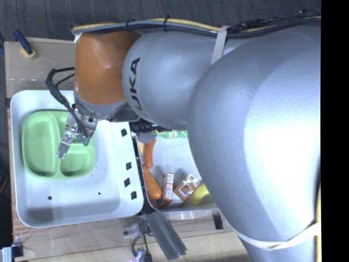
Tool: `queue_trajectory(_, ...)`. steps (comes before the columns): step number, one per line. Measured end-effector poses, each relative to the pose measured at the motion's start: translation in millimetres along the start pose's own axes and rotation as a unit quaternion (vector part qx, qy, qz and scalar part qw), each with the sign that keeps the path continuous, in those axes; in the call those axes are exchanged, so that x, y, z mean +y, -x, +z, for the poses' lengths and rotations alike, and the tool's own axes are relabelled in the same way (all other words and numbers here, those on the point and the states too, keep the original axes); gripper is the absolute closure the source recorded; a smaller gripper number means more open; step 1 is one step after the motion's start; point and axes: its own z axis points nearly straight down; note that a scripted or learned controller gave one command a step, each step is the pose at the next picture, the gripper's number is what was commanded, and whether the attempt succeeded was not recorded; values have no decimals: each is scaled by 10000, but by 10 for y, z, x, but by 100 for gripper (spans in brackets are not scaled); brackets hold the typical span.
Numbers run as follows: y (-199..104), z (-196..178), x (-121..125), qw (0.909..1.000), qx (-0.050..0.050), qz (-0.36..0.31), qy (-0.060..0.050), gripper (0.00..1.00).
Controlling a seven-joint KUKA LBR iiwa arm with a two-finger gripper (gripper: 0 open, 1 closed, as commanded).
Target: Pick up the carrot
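Carrot (149, 168), orange, slender, lying in right bin (180, 214) along its left wall.
Long axis up-down in view, slightly bowed. Gripper (65, 146) over green divided dish (46, 146) in left bin (32, 214), grasping nothing, finger spacing indeterminable.

Bulky grey arm (229, 91), orange wrist band (101, 64), black cable (57, 89), "KUKA" lettering (133, 83).

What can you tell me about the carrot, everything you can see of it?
The carrot is orange, long and tapered, and looks like smooth plastic. It lies lengthwise in the right bin, close along its left wall, its upper end passing under the arm. Its lower end rests by a small red and white box. The gripper is apart from it, over the green dish in the left bin.
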Motion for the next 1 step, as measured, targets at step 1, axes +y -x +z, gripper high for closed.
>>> queue_trajectory(1, -168, -623, -331, 9841, -9, -1777, 4, 0)
